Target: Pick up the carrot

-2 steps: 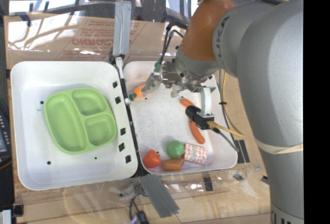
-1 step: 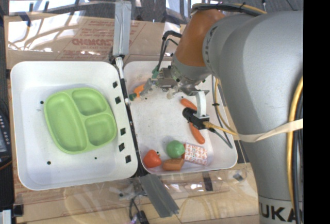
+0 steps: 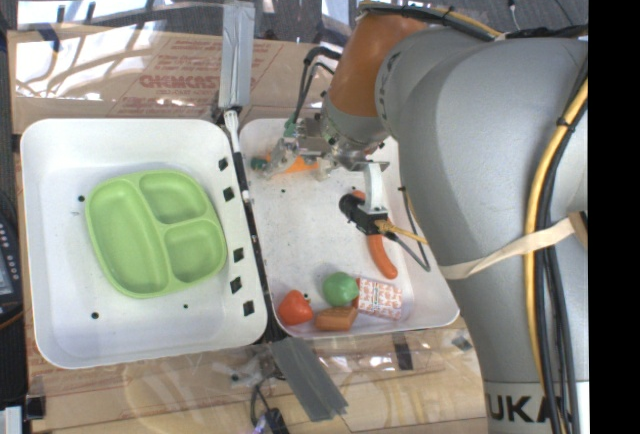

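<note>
The carrot (image 3: pixel 382 258), a short orange-red stick, lies on the floor of the right bin (image 3: pixel 300 242) near its right wall. My gripper (image 3: pixel 300 158) is down at the far end of that bin, up and to the left of the carrot and well apart from it. A small orange bit (image 3: pixel 296 163) shows right at the gripper's tip; what it is and whether it is held is unclear. The arm's grey body covers the bin's far right corner.
A red tomato (image 3: pixel 294 307), a green ball (image 3: pixel 340 288), a brown sausage-like piece (image 3: pixel 337 319) and a printed packet (image 3: pixel 381 297) crowd the right bin's near edge. A small teal thing (image 3: pixel 258 162) lies by its far left wall. The left bin (image 3: pixel 50 222) holds a green divided plate (image 3: pixel 155 232).
</note>
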Action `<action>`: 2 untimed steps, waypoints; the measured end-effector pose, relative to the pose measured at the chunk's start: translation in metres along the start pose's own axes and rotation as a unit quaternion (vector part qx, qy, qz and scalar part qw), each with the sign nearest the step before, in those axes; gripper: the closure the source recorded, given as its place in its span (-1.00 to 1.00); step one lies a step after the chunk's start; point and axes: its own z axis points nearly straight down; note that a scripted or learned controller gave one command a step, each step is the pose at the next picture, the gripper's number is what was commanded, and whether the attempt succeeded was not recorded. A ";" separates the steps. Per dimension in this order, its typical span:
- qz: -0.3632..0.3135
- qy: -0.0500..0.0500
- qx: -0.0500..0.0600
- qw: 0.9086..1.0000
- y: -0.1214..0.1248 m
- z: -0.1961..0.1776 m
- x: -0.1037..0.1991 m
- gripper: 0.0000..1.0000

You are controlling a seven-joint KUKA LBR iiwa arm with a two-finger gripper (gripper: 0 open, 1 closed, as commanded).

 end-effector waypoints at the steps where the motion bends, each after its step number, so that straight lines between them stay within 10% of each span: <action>1: -0.276 -0.001 -0.002 0.961 0.003 -0.041 -0.041 -1.00; 2: -0.202 -0.002 -0.003 0.979 -0.013 -0.149 -0.083 -1.00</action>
